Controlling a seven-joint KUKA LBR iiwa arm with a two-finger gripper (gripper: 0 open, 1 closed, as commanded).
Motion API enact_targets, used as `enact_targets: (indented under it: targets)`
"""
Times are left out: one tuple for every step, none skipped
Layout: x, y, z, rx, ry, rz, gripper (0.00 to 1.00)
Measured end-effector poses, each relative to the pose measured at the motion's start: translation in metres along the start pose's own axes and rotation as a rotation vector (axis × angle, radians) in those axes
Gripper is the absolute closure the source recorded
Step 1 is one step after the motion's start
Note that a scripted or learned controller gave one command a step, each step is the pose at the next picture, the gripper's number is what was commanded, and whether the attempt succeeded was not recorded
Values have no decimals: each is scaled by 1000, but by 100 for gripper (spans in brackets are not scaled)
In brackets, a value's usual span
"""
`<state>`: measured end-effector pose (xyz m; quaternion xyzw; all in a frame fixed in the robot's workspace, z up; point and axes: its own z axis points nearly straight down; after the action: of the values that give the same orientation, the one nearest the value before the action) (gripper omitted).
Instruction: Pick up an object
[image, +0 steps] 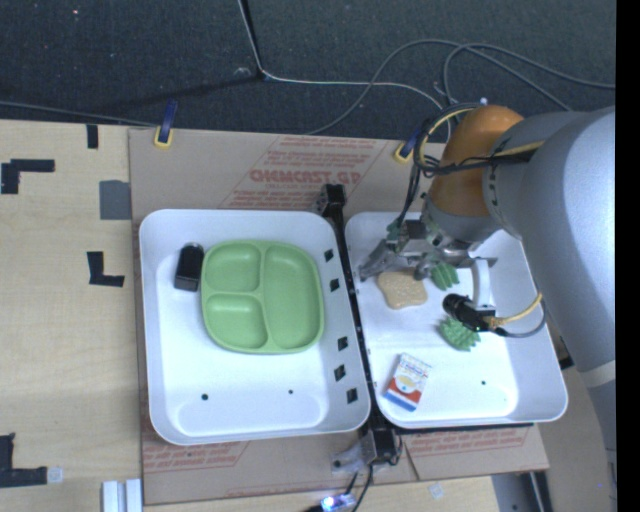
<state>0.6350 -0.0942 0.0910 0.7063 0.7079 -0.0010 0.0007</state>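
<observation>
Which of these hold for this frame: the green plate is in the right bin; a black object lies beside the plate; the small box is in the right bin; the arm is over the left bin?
1. The green divided plate lies in the right bin. False: it lies in the left bin.
2. A small black object lies at the plate's left edge. True.
3. The small box lies in the right bin. True.
4. The arm is over the left bin. False: the gripper is over the right bin, above a tan piece.
</observation>
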Motion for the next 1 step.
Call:
enact_targets:
  targets:
    - [0,1,-14,-3,0,-1,100]
